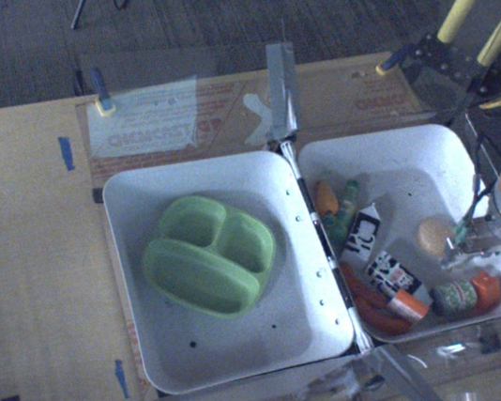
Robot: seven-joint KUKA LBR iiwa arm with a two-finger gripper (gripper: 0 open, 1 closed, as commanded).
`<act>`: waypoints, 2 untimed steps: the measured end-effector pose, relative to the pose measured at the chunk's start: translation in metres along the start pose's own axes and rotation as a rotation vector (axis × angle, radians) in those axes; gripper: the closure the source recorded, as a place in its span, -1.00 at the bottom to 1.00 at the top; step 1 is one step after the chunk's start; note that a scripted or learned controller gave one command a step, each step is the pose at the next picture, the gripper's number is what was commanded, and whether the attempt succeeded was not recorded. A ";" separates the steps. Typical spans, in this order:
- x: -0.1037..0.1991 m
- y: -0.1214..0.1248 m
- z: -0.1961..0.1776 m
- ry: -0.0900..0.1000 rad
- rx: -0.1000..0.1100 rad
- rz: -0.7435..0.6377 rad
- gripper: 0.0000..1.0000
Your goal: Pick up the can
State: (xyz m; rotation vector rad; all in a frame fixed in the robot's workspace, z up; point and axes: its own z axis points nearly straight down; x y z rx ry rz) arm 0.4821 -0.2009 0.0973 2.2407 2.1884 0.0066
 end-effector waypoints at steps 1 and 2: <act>-0.021 0.017 -0.045 0.003 0.008 0.018 1.00; -0.020 0.017 -0.045 0.004 0.009 0.017 -1.00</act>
